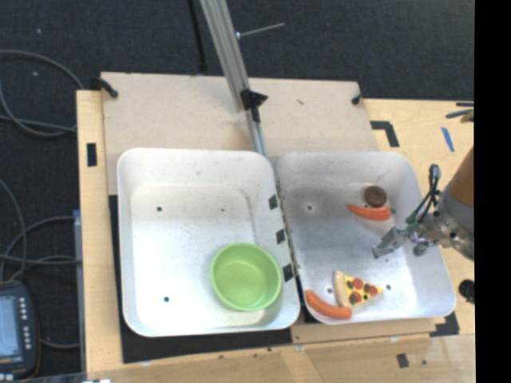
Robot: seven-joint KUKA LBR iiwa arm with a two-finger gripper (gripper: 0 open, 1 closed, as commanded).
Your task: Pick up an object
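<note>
Beside the toy pizza slice [356, 288], my tool [393, 242] hovers, finger state indeterminate. Slice judged light, stiff, flat; grip across its narrow edges.

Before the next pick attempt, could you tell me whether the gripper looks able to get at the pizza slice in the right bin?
Probably yes. The pizza slice lies uncovered near the bin's front edge, just below the gripper, with bare floor between them; only an orange sausage lies close beside it.
</note>
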